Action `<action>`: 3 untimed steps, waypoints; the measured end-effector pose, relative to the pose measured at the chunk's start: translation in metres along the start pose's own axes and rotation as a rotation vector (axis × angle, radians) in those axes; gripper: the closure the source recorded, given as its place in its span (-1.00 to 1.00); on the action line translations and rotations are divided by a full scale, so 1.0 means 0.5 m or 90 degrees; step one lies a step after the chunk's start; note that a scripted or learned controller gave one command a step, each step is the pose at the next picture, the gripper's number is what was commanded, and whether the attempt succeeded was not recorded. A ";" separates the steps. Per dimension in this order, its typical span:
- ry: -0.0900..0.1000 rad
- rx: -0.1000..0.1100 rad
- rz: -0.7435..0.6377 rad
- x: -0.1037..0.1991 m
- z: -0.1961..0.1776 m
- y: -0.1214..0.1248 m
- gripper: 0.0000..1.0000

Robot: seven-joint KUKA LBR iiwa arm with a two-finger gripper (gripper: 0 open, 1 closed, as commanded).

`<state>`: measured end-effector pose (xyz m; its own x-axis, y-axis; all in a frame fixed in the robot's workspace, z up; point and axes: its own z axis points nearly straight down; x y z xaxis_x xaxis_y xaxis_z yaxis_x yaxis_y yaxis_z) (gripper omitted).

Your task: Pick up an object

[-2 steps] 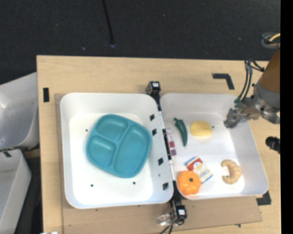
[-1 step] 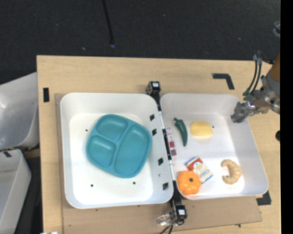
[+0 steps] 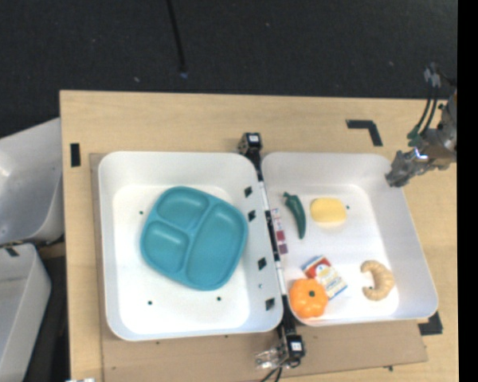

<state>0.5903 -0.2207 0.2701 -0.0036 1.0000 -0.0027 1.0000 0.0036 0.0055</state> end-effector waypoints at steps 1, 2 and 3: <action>0.001 0.004 -0.001 0.104 0.024 -0.023 1.00; 0.002 0.003 -0.001 0.197 0.009 -0.037 1.00; 0.002 0.003 -0.001 0.292 0.035 -0.051 1.00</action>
<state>0.5644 -0.0748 0.2521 -0.0051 1.0000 0.0002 1.0000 0.0051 0.0002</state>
